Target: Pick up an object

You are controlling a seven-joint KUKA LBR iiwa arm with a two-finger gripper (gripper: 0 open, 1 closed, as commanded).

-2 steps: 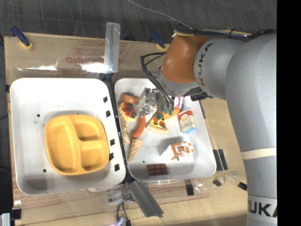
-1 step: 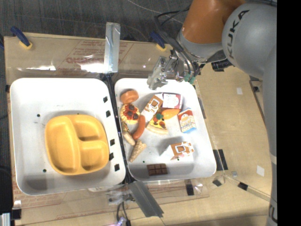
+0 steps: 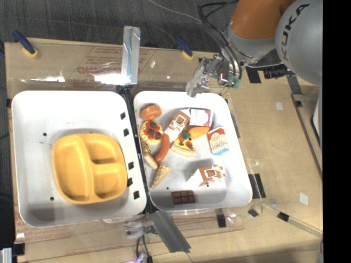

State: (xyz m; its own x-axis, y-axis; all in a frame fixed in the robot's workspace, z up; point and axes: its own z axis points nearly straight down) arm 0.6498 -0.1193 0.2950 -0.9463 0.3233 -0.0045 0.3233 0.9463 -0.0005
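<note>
- Objects for picking lie untouched in the right bin (image 3: 236, 163), below and slightly left of the tool as the camera sees it: a red-and-white carton (image 3: 199, 116), a small milk-style carton (image 3: 218, 141), a pizza slice (image 3: 185, 142), a sausage (image 3: 163, 148), a round brown bun (image 3: 151, 112), a cone (image 3: 160, 175), a chocolate bar (image 3: 183, 196) and a small box with a window print (image 3: 211, 175).
- Tool (image 3: 198, 85) sits over the far rim of that bin, near its upper edge, apart from every item; the nearest thing is the red-and-white carton, just below it.
- Tool state: nothing is seen between its tips; whether they stand apart or together I cannot tell, as the metal parts blur together at this slant.
- A yellow divided tray (image 3: 89, 166) occupies the left bin (image 3: 27, 119), well away to the tool's left.
- Progress, as judged: no grasp made. The approach is at an early stage, with the tool at the bin's edge and not down among the items.
- Remaining, as judged: choose an item, move over it, descend, close on it, lift clear.
- Risk noted: the items near the bin's middle are crowded and touching, so a clean grip there looks harder than on the outlying cartons.
</note>
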